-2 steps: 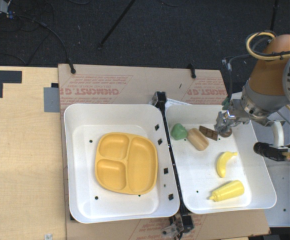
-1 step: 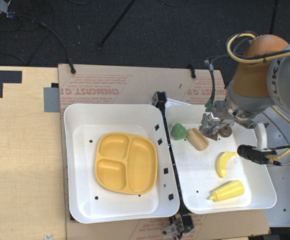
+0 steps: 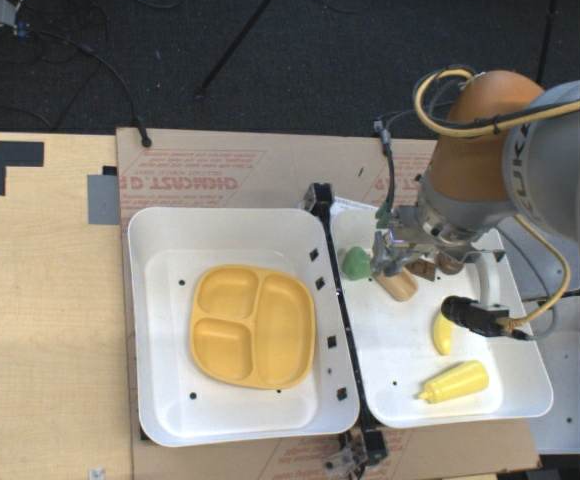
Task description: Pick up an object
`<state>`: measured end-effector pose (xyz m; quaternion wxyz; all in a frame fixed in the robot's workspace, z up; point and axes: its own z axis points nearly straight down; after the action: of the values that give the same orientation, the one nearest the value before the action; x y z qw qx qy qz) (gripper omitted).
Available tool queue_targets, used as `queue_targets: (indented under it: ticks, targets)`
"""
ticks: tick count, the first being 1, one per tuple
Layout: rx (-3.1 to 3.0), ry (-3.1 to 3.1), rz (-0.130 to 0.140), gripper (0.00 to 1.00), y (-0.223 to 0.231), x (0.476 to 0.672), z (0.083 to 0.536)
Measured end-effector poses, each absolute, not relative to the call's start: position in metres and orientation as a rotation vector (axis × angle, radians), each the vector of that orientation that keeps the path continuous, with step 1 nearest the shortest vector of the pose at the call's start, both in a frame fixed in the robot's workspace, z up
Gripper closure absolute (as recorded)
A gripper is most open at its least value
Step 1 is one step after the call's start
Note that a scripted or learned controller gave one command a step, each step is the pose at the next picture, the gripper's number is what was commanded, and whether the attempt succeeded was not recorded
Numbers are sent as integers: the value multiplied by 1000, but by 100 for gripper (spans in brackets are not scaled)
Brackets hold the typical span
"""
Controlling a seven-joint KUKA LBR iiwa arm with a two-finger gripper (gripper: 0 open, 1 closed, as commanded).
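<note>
My gripper [image 3: 388,260] hangs low over the back left part of the right bin [image 3: 530,398], under the grey wrist and orange band. A tan wooden block [image 3: 401,287] lies right at its tip, touching or nearly so. A green rounded object [image 3: 355,261] sits just left of the gripper against the bin's left wall. A small yellow banana-like piece [image 3: 442,335] lies toward the bin's middle right. A yellow squeeze bottle [image 3: 456,381] lies on its side near the front.
The left bin [image 3: 160,408] holds a yellow divided plate [image 3: 253,325]. A black divider rail [image 3: 332,298] runs between the two bins. A small brown item [image 3: 425,268] shows partly under the wrist. Cardboard lies beneath the bins.
</note>
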<state>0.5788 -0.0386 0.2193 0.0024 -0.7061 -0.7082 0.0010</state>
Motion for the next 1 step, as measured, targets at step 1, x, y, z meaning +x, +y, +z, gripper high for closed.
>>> queue_targets:
  ticks: [1]
  targets:
    - [-2214, -2222, 5, 100, 7, 559, 231]
